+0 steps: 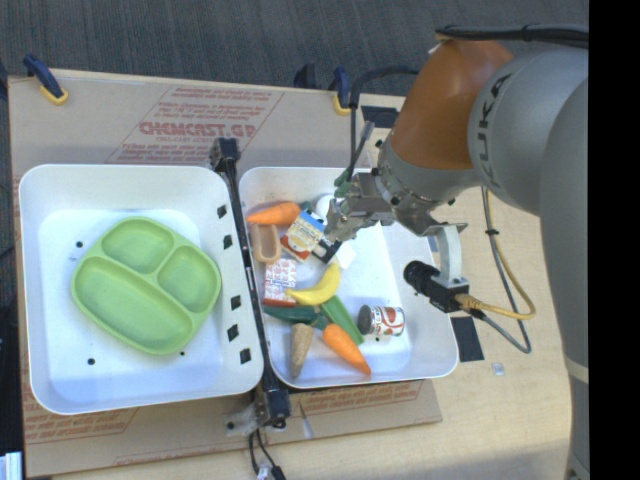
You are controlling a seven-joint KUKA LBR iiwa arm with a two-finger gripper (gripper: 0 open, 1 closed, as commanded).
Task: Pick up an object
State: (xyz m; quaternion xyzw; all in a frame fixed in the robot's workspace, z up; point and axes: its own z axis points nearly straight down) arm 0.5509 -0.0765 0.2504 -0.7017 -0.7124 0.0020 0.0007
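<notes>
End effector low over the upper half of the right bin, at the tip of the grey arm with its glossy orange band. Hard to tell whether clenched or released; grasp not readable at this slant.

Just beside the tip, on its left and seemingly touching: small box, printed in orange, white and blue, flat-sided, tilted. Above that, a smooth orange carrot lying across the bin near the top wall. To the box's left, a tan cup-like piece.

Below the tip: curved yellow banana, matte plastic, resting partly on a red-and-white packet. Lower still, a dark green elongated piece, a second carrot pointing toward the bottom wall, and a beige ribbed cone just beside it. Small can on its side, red-and-white label, apart from the pile on the right.

In the left bin: pale green divided plate, three rounded compartments, smooth and shallow.

Both bins white, glossy, round-cornered, side by side on a printed cardboard sheet over the pale desk.
</notes>
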